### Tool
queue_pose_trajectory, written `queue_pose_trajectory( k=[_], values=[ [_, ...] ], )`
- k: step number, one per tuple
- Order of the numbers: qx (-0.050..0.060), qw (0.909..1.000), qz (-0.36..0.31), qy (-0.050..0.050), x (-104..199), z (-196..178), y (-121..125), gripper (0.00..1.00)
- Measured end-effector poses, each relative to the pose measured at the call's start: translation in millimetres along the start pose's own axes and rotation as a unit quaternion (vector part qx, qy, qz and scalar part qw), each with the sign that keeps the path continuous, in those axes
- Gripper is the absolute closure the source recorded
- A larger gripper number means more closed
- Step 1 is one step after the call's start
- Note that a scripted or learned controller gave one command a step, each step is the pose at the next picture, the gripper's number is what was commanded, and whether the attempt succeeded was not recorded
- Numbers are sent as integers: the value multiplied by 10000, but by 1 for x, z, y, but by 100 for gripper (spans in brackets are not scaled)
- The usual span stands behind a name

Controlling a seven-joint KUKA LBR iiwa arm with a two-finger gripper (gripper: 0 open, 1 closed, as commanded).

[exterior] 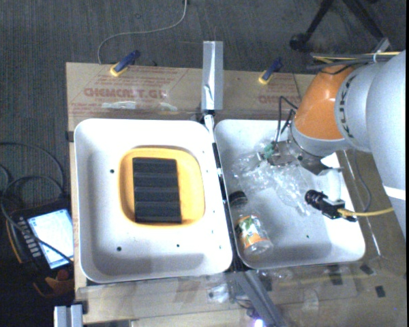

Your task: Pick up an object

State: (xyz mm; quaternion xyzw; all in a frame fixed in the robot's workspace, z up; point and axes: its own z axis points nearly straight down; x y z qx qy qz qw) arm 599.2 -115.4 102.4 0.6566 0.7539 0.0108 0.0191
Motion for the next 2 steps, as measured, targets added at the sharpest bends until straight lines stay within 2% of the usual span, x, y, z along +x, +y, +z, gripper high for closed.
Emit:
queue_pose_trajectory(
  k=[1,2],
  values=[
    [2,10000,-2,6,1,-9,1,100],
    [212,9998,-7,66,42,-81,29,100]
  ],
)
